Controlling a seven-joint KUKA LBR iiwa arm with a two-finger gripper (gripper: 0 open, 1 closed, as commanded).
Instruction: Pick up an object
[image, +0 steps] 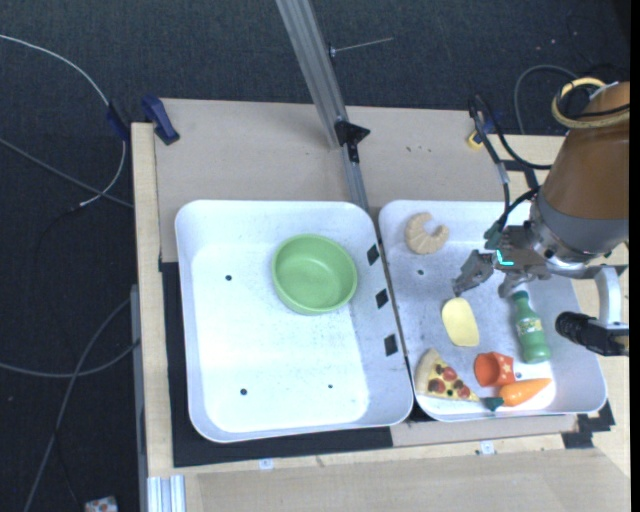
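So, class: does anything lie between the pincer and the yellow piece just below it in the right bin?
Nothing visible does. The pincer sits just above the yellow piece, with bare bin floor between. The green bottle stands to the right, the pizza slice beyond, both off the path.

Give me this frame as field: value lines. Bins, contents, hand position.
left bin: green bowl
right bin: croissant, yellow piece, pizza slice, green bottle, orange cup, carrot
hand: over right bin, above yellow piece, fingers spread, nothing between them
arm: enters from right
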